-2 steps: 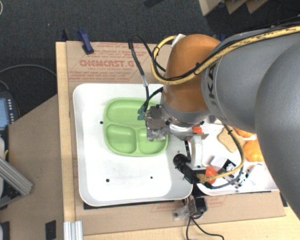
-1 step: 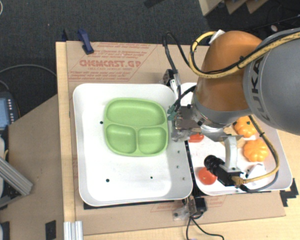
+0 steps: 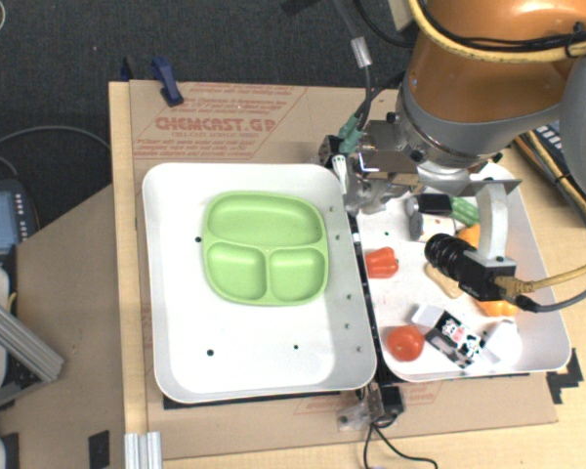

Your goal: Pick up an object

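The arm [image 3: 498, 57] (orange band uppermost) leans over the right bin [image 3: 537, 345]; whether its gripper [image 3: 415, 208] grasps anything, I cannot tell.

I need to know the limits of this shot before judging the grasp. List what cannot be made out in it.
- Gripper: the wrist above covers it in the camera view; finger state unreadable.
- Green object and orange object: mostly under the arm, shapes unclear.
- Black-and-white item: its print is too small to read.
- Right bin: its far part lies under the arm.

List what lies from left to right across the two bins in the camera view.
Green tray → red pepper → tomato → black-and-white toy.
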You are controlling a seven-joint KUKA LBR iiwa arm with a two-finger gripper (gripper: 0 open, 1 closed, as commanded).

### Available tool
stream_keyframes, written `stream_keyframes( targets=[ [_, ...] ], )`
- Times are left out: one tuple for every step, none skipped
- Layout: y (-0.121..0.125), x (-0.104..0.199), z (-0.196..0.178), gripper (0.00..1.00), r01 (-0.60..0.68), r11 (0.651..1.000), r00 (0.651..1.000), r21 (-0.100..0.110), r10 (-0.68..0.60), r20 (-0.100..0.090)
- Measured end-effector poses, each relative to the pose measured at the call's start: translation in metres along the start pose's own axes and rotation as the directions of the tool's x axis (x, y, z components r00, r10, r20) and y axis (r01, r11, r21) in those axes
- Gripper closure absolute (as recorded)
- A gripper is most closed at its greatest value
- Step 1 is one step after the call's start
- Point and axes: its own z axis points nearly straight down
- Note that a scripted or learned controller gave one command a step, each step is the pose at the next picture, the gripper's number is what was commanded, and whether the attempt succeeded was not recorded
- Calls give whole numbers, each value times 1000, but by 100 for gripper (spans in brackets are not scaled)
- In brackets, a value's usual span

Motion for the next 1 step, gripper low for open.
stream_keyframes(
  targets=[
    [-12,-44,1,100,-10,1000,1000,20,9,7]
  ],
)
